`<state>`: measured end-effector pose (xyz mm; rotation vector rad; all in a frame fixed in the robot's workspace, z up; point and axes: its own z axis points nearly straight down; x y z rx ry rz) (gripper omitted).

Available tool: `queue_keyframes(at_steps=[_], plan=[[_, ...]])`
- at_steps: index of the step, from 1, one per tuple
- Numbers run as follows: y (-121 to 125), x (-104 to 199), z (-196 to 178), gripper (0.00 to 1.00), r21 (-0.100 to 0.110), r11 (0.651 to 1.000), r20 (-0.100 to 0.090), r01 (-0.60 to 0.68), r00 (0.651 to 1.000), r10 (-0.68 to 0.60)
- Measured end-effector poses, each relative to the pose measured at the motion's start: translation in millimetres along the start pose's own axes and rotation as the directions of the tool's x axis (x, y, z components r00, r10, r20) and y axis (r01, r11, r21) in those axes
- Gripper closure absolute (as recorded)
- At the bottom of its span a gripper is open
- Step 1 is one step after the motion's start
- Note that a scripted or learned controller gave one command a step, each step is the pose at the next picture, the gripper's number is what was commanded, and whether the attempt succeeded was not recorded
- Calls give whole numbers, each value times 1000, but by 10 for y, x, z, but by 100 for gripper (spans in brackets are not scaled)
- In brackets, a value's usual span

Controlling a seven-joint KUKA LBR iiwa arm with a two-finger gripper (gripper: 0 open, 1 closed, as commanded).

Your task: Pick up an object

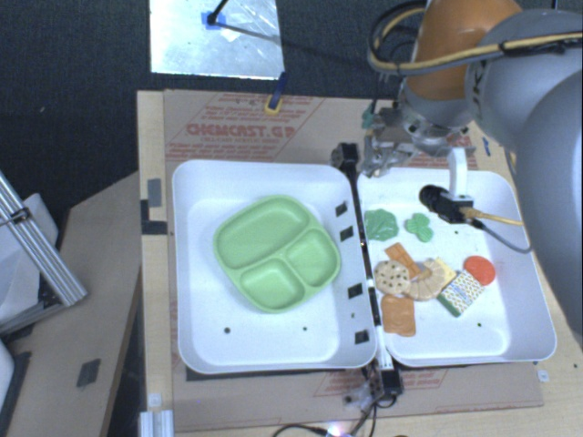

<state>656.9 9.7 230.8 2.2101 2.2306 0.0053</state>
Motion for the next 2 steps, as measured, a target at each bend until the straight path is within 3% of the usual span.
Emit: queue_keyframes(at_steps=[1,2], plan=[[51,617,17,100,0,1000,-1,1,1000,-1],[-40,488,-12,100,3,1000,2,-9,1000,9]])
